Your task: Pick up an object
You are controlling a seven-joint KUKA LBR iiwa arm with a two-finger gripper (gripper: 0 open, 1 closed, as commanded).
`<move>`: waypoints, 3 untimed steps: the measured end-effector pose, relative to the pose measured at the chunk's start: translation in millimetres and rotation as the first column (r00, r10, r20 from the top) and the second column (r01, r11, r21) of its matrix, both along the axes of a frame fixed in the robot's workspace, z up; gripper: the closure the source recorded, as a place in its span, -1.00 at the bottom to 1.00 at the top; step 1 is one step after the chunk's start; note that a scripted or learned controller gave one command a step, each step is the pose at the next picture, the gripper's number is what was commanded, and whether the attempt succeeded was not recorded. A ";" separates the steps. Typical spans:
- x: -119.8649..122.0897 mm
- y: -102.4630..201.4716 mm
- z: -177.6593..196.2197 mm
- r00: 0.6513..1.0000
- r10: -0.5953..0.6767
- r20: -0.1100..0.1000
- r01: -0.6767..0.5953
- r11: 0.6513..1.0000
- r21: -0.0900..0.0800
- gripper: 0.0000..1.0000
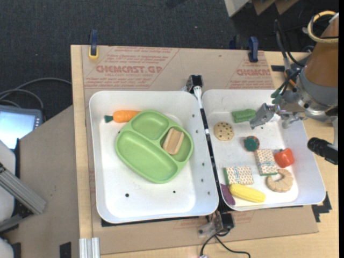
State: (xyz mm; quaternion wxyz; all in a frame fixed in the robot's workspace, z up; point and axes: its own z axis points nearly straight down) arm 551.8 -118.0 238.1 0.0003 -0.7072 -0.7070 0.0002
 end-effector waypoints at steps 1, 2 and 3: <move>-36.6 -2.7 -157.1 1.000 -0.001 0.008 0.001 1.000 -0.006 -1.00; 41.1 76.7 -46.0 1.000 0.011 0.017 -0.011 1.000 0.000 -1.00; 22.6 0.6 -89.3 1.000 -0.006 -0.005 0.006 1.000 -0.001 -1.00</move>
